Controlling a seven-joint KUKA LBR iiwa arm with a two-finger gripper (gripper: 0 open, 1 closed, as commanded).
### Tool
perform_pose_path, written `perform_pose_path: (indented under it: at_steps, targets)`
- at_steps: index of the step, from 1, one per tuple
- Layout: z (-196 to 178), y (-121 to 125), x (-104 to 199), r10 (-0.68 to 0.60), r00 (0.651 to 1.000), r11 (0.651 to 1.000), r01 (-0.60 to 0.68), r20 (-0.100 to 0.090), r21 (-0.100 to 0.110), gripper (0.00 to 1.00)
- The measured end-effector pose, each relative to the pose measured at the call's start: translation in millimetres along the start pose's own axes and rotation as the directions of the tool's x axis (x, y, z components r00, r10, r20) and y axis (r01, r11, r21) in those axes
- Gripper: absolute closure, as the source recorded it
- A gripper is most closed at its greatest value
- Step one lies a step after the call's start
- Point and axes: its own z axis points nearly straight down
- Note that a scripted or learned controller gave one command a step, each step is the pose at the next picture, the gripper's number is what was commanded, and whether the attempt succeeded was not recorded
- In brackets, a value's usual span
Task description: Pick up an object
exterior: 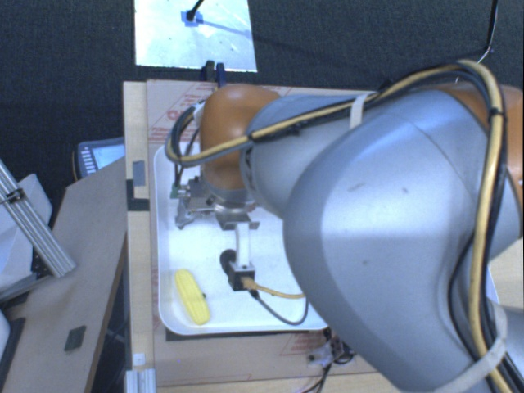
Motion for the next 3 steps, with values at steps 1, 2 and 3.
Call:
perform_pose_path:
  at_steps: [1,2,3]
  targets:
    - [-133.6,-21.5,1.7,-0.003,1.0,1.0,0.003,-0.005,-0.006,0.0]
    - [8.0,-68.9,1.4,-0.001,1.0,1.0,0.001,-0.001,0.003,0.0]
    - [-1.5,5.1,0.2,-0.001,1.0,1.0,0.001,0.0,-0.001,0.0]
